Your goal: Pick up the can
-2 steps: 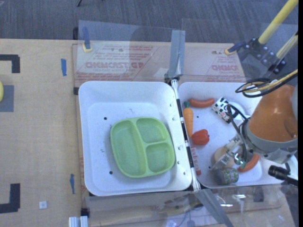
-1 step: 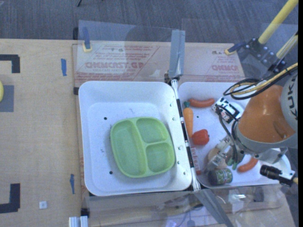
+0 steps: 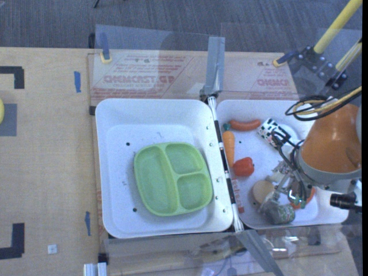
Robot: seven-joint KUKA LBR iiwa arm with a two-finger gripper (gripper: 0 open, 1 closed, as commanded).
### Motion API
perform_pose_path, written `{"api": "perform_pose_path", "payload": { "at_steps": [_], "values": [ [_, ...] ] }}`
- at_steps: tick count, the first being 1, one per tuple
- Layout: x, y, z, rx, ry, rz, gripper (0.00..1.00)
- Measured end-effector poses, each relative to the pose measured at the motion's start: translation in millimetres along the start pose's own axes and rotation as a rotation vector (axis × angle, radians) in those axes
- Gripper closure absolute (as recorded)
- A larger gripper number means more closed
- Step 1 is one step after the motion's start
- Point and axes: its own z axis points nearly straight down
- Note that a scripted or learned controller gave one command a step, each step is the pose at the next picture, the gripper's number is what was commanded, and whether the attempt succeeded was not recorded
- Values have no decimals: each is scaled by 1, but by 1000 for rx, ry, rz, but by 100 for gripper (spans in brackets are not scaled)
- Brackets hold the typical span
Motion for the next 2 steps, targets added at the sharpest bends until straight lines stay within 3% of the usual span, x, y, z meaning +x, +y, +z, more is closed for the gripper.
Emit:
{"api": "perform_pose_path", "payload": {
  "at_steps": [1, 2],
  "values": [
    [-15, -30, -55, 5, 3, 441, 0],
    [9, 16, -14, 6, 8, 436, 0]
  ]
}}
